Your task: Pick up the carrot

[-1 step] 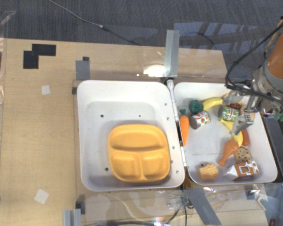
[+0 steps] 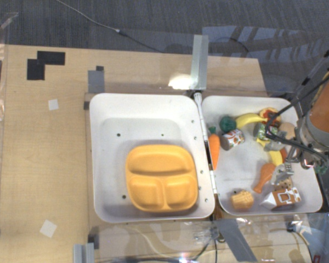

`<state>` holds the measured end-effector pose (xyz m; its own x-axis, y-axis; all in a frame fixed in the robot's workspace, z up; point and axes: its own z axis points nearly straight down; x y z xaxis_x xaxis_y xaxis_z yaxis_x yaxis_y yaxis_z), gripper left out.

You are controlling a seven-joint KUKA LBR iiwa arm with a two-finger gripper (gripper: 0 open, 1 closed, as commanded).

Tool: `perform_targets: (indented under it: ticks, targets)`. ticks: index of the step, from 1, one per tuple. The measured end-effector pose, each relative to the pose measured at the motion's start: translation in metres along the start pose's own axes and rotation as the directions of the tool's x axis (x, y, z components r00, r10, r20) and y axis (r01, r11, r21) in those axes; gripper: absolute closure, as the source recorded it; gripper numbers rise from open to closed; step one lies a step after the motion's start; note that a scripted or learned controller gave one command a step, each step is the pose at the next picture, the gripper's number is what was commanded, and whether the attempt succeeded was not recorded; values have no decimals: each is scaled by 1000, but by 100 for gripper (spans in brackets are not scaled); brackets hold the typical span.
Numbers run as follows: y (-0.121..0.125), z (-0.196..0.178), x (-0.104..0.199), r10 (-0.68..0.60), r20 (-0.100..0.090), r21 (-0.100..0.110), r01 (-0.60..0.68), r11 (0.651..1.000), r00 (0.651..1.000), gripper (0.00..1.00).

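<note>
Carrot (image 2: 214, 149): lying lengthwise at right bin's (image 2: 312, 201) left wall, centre frame.
Gripper (image 2: 284, 171): low at right edge; jaws' state — cannot tell.

Grey robot arm with an orange band enters from the right — its gripper (image 2: 282, 170) hangs low, pointing downward and slightly left.

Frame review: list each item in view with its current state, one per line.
carrot: lying flat against right bin's left wall, not gripped
yellow tray: flat in left bin, compartments up
can: on its side
banana: lying flat
corn: lying flat
gripper: over right bin's right side
</note>
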<state>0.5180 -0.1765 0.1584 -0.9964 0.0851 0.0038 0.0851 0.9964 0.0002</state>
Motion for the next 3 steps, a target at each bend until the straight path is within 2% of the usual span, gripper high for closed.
perform_targets:
  ticks: [1, 2, 3]
  targets:
    - [-5, 68, 24, 85, 24, 1, -85, 996, 996, 0]
    - [-4, 56, 21, 79, 30, 2, -79, 997, 996, 100]
    - [-30, -36, -6, -234, 18, 8, 234, 972, 972, 100]
